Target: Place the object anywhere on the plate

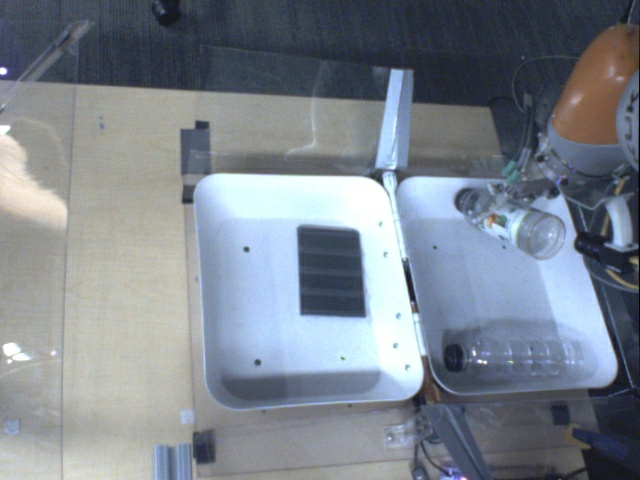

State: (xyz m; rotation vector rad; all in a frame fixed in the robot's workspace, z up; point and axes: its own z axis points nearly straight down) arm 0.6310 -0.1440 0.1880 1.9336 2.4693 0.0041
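Here the end effector grasps a clear plastic bottle; dark ribbed plate lies apart.

The arm is grey with a rounded orange band, thin cables trailing beside it.

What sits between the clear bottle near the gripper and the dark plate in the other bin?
In the camera view, bare white bin floor and the two bins' adjoining rims separate the small clear bottle from the dark plate.
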